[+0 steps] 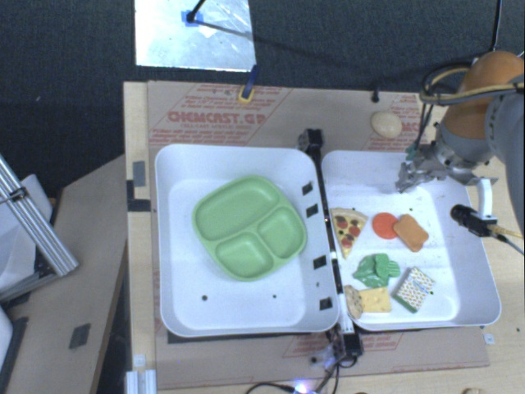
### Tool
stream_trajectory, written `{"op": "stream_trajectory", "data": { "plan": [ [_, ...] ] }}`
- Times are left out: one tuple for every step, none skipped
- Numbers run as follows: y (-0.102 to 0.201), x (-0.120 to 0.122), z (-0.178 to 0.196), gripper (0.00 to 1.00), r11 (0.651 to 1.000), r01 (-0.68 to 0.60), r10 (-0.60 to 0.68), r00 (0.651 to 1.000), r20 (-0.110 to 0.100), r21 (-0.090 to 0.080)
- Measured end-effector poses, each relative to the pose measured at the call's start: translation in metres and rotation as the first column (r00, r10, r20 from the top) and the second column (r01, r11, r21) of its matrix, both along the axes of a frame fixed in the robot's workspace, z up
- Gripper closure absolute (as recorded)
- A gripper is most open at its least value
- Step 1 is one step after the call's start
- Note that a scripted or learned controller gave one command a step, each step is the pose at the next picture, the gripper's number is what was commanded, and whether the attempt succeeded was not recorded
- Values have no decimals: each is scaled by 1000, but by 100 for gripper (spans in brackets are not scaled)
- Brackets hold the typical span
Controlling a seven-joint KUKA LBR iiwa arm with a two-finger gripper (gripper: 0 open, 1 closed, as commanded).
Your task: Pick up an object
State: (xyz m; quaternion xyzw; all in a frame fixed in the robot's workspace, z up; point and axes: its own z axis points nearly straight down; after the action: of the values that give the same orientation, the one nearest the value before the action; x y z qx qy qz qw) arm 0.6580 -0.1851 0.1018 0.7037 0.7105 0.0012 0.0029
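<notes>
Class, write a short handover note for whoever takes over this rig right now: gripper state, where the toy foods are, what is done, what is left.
Gripper: over the right bin's far edge, holding nothing visible.
Right bin: pizza slice, tomato, bread, green leaf, cheese, small box, all lying loose.
Left bin: green divided plate.
Done: nothing picked up yet.
Left: lower onto one item, grip it, lift it.

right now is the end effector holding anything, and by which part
Nothing is held. The end effector hangs over the bare upper part of the right bin, apart from the toy food lower down, such as the pizza slice.
</notes>
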Motion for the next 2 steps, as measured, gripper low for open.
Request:
{"op": "stream_trajectory", "data": {
  "plan": [
    [-4,-6,47,100,1000,9,-9,1000,-1,1],
    [-1,-8,112,100,1000,5,-5,1000,2,1]
  ]
}}
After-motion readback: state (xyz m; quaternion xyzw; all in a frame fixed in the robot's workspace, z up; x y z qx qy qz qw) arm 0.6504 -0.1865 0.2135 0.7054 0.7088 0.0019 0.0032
